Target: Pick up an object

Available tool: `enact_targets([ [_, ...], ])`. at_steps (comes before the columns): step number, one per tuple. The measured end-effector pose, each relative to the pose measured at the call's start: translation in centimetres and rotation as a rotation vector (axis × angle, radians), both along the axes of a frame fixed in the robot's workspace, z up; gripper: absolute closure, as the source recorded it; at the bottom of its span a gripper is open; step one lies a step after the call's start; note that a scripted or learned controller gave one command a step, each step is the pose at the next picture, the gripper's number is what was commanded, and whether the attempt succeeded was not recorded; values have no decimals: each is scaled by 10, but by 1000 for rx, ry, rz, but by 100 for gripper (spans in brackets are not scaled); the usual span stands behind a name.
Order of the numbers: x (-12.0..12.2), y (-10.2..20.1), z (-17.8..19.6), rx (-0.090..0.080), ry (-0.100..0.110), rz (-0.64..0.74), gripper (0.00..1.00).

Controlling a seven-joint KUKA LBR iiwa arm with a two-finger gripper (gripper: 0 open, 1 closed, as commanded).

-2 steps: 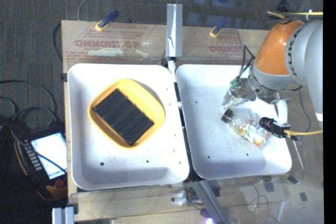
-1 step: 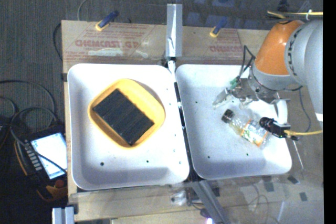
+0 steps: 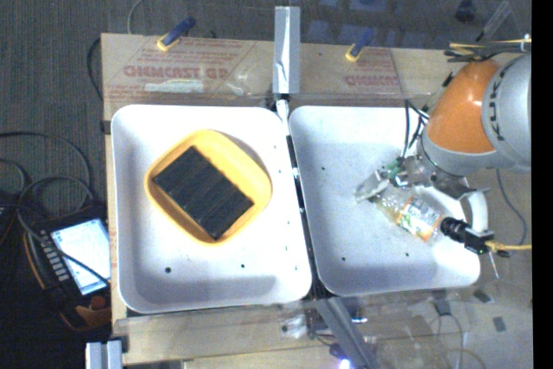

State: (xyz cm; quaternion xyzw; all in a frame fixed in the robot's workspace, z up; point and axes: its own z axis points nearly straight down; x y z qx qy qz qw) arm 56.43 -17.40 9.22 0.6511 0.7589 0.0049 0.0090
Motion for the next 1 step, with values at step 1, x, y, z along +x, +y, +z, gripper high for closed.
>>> enact_targets([
  [1,1,1,8,2,0,1,100],
])
